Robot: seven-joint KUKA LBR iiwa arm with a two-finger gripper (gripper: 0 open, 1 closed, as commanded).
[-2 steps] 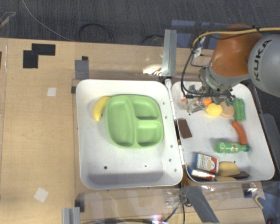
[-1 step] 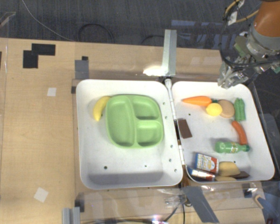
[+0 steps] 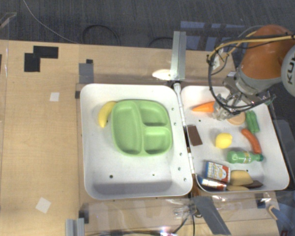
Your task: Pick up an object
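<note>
The right bin [image 3: 278,173] holds an orange carrot [image 3: 203,107], a yellow lemon [image 3: 223,140], a green cucumber [image 3: 251,121], a red sausage [image 3: 251,139], a green bottle [image 3: 244,157], a small printed box [image 3: 216,171], a brown block [image 3: 193,135] and a tan piece [image 3: 240,176]. My gripper [image 3: 227,111] hangs low over the bin's back, just right of the carrot, above a pale round object [image 3: 236,118]. Whether anything sits between its fingers is hidden by the wrist.
The left bin [image 3: 96,171] bears a green divided plate [image 3: 140,127] with a yellow banana [image 3: 105,113] beside its left edge. A metal post [image 3: 178,53] stands behind the divider between the bins. Cables loop around the arm's wrist.
</note>
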